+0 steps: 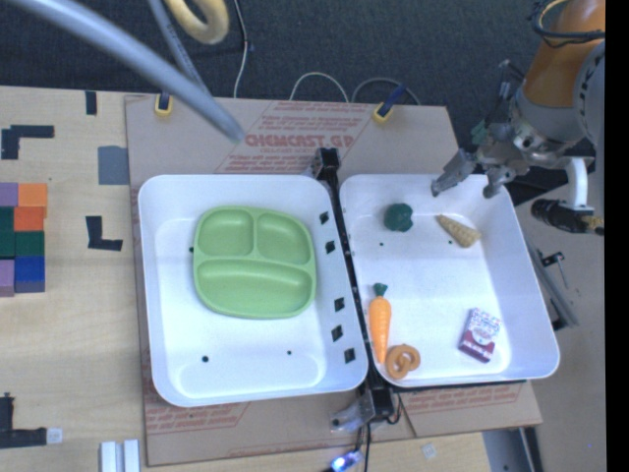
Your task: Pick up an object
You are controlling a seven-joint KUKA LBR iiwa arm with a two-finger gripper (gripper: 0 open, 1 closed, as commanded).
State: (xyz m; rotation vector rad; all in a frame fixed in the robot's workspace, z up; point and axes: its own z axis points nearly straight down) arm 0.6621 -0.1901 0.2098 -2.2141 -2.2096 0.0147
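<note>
Your arm's tool (463, 178) hangs over the far rim of the right bin (521, 264), its two fingers spread apart and gripping nothing. Take the carrot (379, 324) as your landmark, lying lengthwise against that bin's left wall: a pretzel (401, 361) sits just beside its near tip, a small purple packet (479, 335) rests off to its right, and a dark green broccoli piece (398, 216) lies beyond it toward the far wall. A tan wedge (458, 229) lies right of the broccoli, nearest the tool yet apart from it. Left of the carrot, across the divider, you see a green sectioned plate (255, 264) flat in the left bin (162, 293) on the desk (59, 293).
</note>
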